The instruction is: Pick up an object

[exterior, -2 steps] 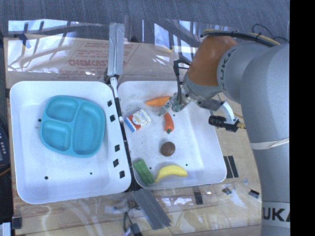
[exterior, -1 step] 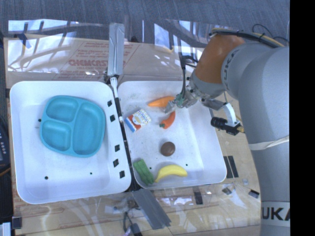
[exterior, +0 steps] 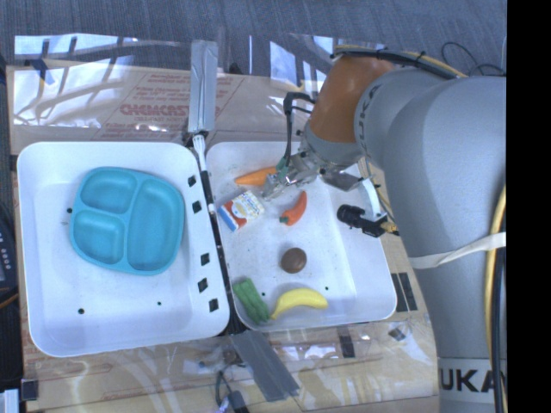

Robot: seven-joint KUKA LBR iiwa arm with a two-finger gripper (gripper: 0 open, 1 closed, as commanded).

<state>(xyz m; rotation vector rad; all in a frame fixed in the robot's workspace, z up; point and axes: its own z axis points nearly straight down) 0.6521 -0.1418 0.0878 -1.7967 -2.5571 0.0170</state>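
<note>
The end effector hovers low in the right white bin, near its far edge, beside an orange plastic carrot; whether it is apart or together, I cannot tell.

Right bin holds 6 small items. Orange carrot lies near far wall, roughly horizontal, its right end at the metal tool tip. Small carton, white w/ red, blue & yellow print, lies tilted just below the carrot, close to the divider side. Red-orange chili pepper lies diagonally, mid-bin, right of carton. Brown round ball, approx. centre, sits apart from the rest. Green veg, prob. a cucumber, lies angled in near-left corner, touching or nearly touching a yellow banana curved along the near wall.
</note>
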